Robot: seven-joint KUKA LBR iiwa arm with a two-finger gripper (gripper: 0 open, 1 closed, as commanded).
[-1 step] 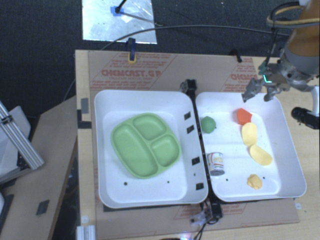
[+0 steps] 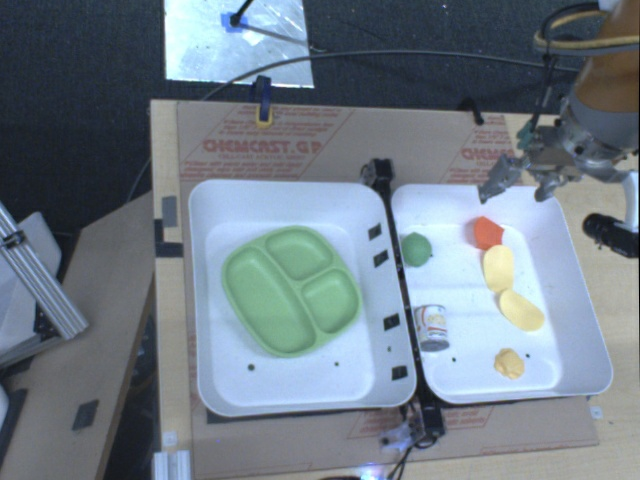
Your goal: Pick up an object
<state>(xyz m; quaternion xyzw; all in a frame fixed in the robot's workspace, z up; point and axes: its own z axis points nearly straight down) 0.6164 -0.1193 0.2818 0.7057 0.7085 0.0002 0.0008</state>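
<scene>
Objects lie in the right bin (image 2: 590, 363), at the frame's right: a green ball (image 2: 416, 249) near the divider, an orange piece (image 2: 487, 232) touching a yellow piece (image 2: 498, 267) below it, a second yellow piece (image 2: 521, 310) lower still, a small can (image 2: 432, 327) on its side by the divider, and a yellow lump (image 2: 509, 363) near the bottom. The gripper (image 2: 520, 184) hangs at the upper right, above the bin's top rim and apart from the orange piece, its two fingers spread wide with nothing between them. A green divided plate (image 2: 290, 290) sits in the left bin (image 2: 215, 218).
</scene>
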